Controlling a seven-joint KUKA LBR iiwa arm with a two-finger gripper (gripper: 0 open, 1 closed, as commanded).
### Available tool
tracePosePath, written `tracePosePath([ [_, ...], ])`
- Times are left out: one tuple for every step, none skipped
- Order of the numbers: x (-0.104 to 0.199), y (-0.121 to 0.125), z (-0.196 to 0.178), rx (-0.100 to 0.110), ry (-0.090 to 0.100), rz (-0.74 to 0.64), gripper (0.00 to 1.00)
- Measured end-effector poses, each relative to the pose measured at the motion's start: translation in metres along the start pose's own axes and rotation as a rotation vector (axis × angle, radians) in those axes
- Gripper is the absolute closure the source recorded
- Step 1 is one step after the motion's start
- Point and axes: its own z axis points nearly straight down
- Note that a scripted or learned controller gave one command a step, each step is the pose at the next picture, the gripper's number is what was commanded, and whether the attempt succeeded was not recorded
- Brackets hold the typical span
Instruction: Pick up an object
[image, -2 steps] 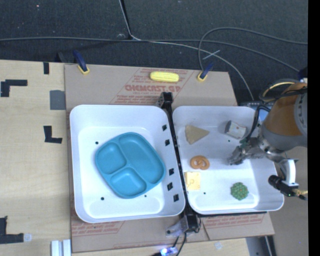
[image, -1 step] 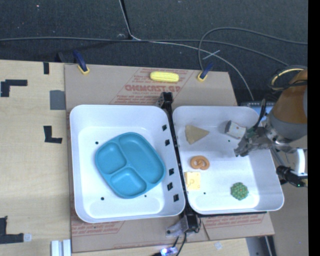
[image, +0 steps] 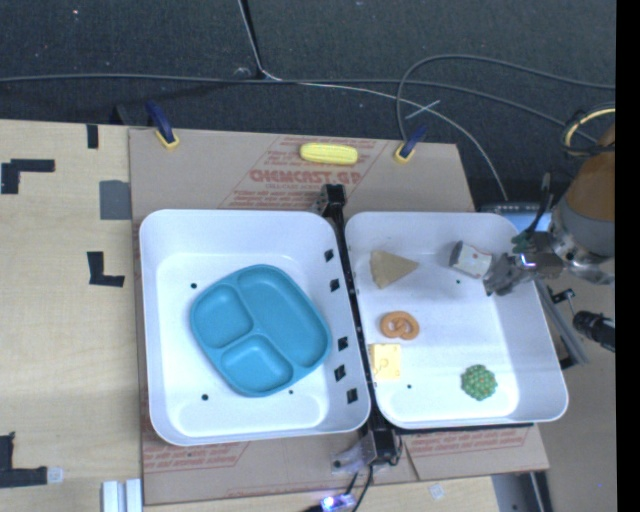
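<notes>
Altogether: two bins (image: 160, 300), one blue plate (image: 258, 328), four items right bin.

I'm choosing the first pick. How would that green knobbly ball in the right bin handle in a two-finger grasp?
The green ball looks round, so a nudge would probably roll it across the right bin. Its bumpy surface may give the fingers some grip. It looks small and probably light.

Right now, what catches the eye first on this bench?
The blue tray in the left bin stands out most. In the right bin lie a pretzel, a green ball and a tan wedge. The gripper reaches in over the right bin's far right side.
</notes>
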Motion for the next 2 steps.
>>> tracePosePath([
  [-0.003, 0.000, -0.064, -0.002, -0.001, 0.000, 1.00],
  [0.046, -0.001, -0.063, 0.004, 0.003, -0.004, 1.00],
])
